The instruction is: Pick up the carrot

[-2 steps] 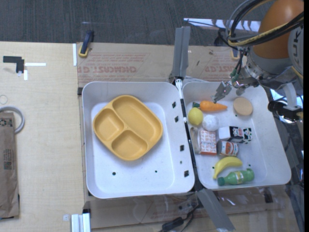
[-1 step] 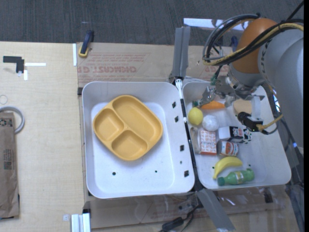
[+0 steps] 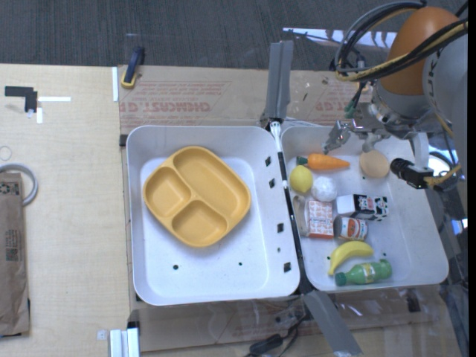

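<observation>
The orange carrot [image 3: 326, 163] with a green stub lies flat near the far left corner of the right bin [image 3: 416, 274], just above a yellow lemon [image 3: 300, 179]. My gripper [image 3: 339, 135] hangs at the bin's far edge, a little above and to the right of the carrot's thick part. Nothing shows between it and the carrot, and the arm's wrist hides much of it.
The right bin also holds a white ball [image 3: 325, 190], a beige egg-shaped item [image 3: 375, 164], a small milk carton [image 3: 363, 206], a red box [image 3: 320, 219], a can [image 3: 352, 228], a banana [image 3: 349, 253] and a green bottle [image 3: 363, 272]. The left bin [image 3: 149, 274] bears a yellow divided plate [image 3: 196, 195].
</observation>
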{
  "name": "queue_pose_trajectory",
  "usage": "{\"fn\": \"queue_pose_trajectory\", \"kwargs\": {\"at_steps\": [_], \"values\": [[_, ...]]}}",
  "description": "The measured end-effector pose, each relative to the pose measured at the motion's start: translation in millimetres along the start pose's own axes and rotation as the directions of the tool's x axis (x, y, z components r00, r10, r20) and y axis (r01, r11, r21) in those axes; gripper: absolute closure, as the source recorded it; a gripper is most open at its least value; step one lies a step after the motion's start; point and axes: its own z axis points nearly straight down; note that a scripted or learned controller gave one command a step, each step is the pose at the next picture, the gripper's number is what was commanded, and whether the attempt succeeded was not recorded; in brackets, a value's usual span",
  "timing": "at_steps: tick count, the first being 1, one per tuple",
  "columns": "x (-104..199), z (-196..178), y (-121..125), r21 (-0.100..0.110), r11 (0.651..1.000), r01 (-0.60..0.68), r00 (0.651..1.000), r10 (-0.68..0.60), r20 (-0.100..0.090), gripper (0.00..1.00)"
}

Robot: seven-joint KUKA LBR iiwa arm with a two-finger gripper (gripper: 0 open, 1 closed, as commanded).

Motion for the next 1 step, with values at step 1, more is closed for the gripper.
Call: {"fn": "queue_pose_trajectory", "kwargs": {"at_steps": [1], "values": [[23.6, 20.6, 0.5, 0.002, 0.968, 0.251, 0.968, -0.251, -0.002, 0.0]]}}
